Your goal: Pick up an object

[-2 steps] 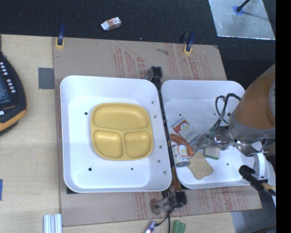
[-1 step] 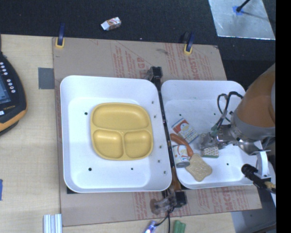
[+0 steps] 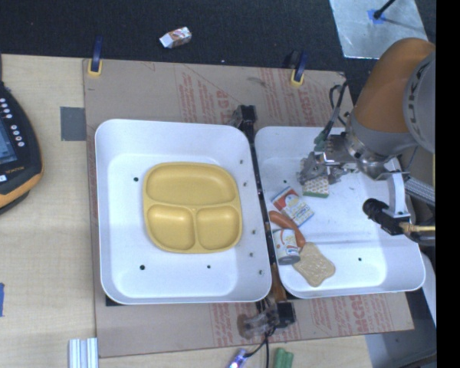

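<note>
The fingers (image 3: 319,171) sit low in the right bin (image 3: 383,274), over a small green-and-white speckled piece (image 3: 317,185); whether they grip it cannot be told. Nearby lie a small carton (image 3: 292,206), an orange tool (image 3: 284,222) and a tan cracker (image 3: 316,264). The left bin (image 3: 115,274) holds a yellow divided tray (image 3: 192,206). Both bins rest on cardboard (image 3: 176,90) over the desk (image 3: 31,282).

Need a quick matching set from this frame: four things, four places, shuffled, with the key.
Things:
1. yellow divided plate
2. cracker
3. tool
4. teach pendant

Places:
A. on the bench at the view's left edge
B. front of the right bin
C. middle of the left bin
D. over the back of the right bin

Pairs: 1-C, 2-B, 3-D, 4-A
</note>
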Motion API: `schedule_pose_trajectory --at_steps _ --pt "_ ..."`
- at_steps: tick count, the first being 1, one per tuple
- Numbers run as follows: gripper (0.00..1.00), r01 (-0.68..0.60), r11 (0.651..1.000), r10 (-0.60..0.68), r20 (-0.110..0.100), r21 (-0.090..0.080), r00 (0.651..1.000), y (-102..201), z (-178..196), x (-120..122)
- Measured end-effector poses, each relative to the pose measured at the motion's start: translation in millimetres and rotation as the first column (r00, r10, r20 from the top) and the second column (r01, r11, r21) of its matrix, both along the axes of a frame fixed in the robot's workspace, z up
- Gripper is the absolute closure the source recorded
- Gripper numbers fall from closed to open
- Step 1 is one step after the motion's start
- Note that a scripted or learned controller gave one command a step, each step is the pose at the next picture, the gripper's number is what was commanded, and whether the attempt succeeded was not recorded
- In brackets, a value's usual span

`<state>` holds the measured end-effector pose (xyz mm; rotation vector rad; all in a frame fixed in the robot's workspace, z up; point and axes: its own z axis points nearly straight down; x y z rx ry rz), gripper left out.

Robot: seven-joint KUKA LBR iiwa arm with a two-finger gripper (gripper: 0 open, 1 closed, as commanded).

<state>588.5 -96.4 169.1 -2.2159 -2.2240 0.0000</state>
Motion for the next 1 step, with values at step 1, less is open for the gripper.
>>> schedule_pose_trajectory --at_steps 1 --pt "1.00 0.001 1.000 -0.001 -0.001 -0.001 1.000 51.5 22.5 5.3"
